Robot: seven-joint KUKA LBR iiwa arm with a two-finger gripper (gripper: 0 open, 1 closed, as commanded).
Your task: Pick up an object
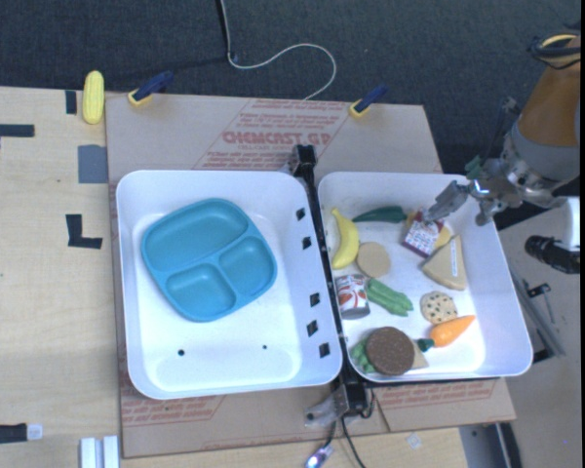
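Observation:
The right bin (497, 291) holds several toy foods: a banana (345, 239), a green bean pod (380, 214), a tan disc (374, 259), a small can (352, 295), a green pickle (390, 296), a pale wedge (448, 262), a cookie (437, 307), a carrot (452, 330) and a burger (390, 351). A small red and white packet (421, 234) lies by the wedge. My gripper (465, 203) hovers over the bin's far right corner, just above and right of the packet. Its fingers stand spread, open, with nothing between them.
The left bin (136, 339) holds a blue divided plate (210, 257). Both bins rest on a cardboard sheet (263, 135) held by clamps. A yellow corn cob (94, 97) lies outside on the bench at the far left. A cable (273, 61) runs behind the bins.

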